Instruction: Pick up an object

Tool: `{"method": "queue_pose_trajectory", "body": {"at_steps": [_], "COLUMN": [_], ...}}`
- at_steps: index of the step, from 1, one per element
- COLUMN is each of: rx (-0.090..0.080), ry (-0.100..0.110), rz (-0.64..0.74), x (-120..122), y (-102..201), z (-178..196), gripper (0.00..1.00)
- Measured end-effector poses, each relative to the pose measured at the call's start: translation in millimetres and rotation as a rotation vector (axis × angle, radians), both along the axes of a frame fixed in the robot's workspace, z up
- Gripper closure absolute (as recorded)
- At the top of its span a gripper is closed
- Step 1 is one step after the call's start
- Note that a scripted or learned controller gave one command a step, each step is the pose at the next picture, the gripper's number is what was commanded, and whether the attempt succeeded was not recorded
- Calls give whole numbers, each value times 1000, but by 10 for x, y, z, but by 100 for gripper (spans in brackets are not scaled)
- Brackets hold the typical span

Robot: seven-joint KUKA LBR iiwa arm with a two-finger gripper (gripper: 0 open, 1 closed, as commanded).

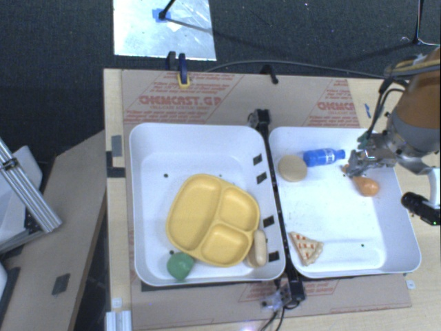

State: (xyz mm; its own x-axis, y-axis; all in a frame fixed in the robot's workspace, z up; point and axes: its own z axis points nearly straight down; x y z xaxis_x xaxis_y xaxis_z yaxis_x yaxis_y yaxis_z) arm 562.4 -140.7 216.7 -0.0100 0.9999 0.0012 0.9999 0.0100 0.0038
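1. Closest to the camera, bottom of the frame: a green ball in the lower-left corner of the left bin, a tan bread roll just beside it, both touching the edge of the yellow divided tray. A pizza slice toy sits low in the right bin.
2. The gripper is at the right-middle of the frame, over the right bin's upper right area. Honestly can't tell if it's spread or pinched together; it's just a dark clump from here.
3. The likely target is the small orange egg-shaped thing, right below and touching or nearly touching the gripper tip.
4. Handling guess: looks like light, hard, smooth plastic, so it'll probably roll or squirt out if pinched off-centre. I'd grab across its short axis, dead middle.
5. The blue bottle and a round beige disc lie to the left, near but apart. The bottle could get bumped.
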Motion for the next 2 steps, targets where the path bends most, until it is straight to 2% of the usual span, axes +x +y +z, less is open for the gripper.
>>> {"method": "queue_pose_trajectory", "body": {"at_steps": [1,2], "rx": [1,1], "ry": [0,2], "rz": [0,-1], "x": [114,156], "y": [500,985], "z": [116,69], "gripper": [100,100]}}
